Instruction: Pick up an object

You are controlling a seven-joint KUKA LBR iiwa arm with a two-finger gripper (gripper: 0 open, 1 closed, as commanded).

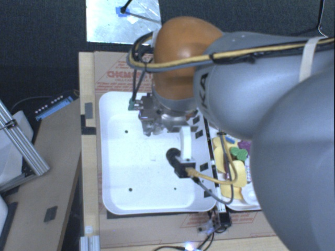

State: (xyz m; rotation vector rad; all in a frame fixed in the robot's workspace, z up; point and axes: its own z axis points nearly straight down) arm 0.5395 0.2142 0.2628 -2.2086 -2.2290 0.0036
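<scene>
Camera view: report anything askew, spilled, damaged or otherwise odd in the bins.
Nothing looks spilled or damaged. The left bin sits flat and square on the bench. Yellow, green and purple objects lie piled in the right bin, mostly hidden behind the arm, so their condition cannot be judged.

The counter (63,156) carried a printed cardboard sheet (112,72). On it sat two white bins: the left bin (120,156) at centre, the right bin (250,198) at 4 o'clock.
</scene>
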